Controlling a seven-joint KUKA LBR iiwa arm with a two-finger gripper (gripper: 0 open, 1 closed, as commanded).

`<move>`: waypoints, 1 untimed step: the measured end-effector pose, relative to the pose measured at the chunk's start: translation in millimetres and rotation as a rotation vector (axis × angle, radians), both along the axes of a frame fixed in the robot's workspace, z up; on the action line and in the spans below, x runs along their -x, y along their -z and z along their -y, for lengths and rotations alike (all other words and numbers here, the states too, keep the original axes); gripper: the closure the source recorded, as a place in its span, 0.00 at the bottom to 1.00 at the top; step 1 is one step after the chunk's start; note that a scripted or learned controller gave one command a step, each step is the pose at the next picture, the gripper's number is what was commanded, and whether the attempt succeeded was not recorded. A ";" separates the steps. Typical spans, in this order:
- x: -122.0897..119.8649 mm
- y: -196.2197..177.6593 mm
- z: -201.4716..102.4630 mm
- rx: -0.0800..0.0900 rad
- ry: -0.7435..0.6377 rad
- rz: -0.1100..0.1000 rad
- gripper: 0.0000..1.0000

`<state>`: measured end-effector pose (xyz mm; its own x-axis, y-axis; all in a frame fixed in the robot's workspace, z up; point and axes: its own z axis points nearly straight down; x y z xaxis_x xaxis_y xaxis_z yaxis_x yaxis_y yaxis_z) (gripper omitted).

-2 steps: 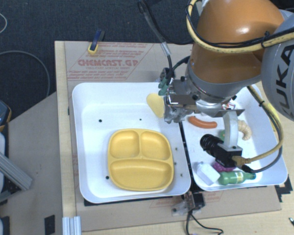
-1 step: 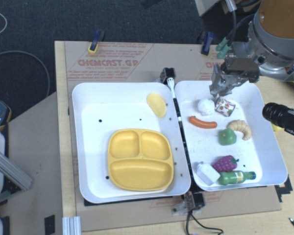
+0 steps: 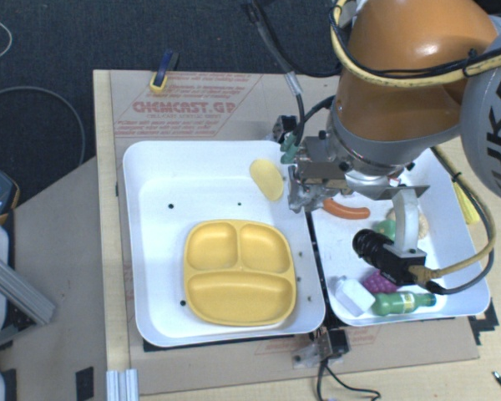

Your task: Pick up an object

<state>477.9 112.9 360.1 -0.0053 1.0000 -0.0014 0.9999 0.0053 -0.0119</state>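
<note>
An orange sausage-shaped toy (image 3: pixel 346 210) lies crosswise near the far-left corner of the right bin (image 3: pixel 472 249), its long axis running left to right, just below and right of the gripper (image 3: pixel 303 197). Whether the gripper is open or closed cannot be told. The yellow divided plate (image 3: pixel 239 271) sits in the left bin (image 3: pixel 150 224).

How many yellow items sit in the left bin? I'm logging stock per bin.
2. A yellow divided plate lies in the left bin's near half, and a small pale yellow piece rests near its far right corner. The arm may hide others.
</note>
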 end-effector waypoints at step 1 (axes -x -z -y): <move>-2.1 -69.3 102.0 0.001 0.016 0.022 1.00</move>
<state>479.9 10.9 429.3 0.0109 0.9999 -0.0023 0.9999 -0.0109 0.0098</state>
